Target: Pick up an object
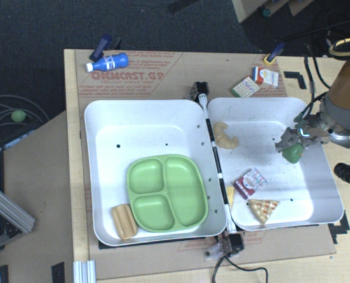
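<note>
My gripper (291, 145) reaches in from the right over the right bin (316, 181), near its upper right part. A small round green object (293, 154) sits right at the fingertips, and the fingers look shut on its top. Elsewhere in this bin lie a tan croissant-shaped piece (225, 135) at the upper left, a red and white packet (250, 183) in the middle and a pizza slice (263, 207) near the front edge.
The left bin (104, 128) holds a green divided plate (166, 192) and a tan bread slab (124, 221) at its front left. On the bench behind the bins lie a blue bottle (107, 62) and small cartons (256, 82).
</note>
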`<act>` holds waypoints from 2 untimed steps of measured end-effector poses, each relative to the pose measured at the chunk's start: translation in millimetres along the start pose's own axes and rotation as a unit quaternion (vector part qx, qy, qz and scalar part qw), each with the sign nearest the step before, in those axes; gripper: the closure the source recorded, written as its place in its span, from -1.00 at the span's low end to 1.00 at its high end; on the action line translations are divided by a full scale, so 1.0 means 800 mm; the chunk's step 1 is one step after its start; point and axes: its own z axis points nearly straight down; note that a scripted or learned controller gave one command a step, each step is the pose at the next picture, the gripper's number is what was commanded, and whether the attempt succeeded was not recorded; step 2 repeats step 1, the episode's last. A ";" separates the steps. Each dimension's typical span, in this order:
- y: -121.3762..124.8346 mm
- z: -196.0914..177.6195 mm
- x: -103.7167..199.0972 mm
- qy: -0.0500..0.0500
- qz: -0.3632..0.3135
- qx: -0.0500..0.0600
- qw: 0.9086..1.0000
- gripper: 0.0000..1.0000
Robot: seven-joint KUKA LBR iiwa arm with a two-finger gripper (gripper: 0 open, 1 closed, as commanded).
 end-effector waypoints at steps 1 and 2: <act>-0.003 -0.045 0.111 0.000 -0.001 0.000 1.000 1.00; -0.003 -0.045 0.111 0.000 -0.001 0.000 1.000 1.00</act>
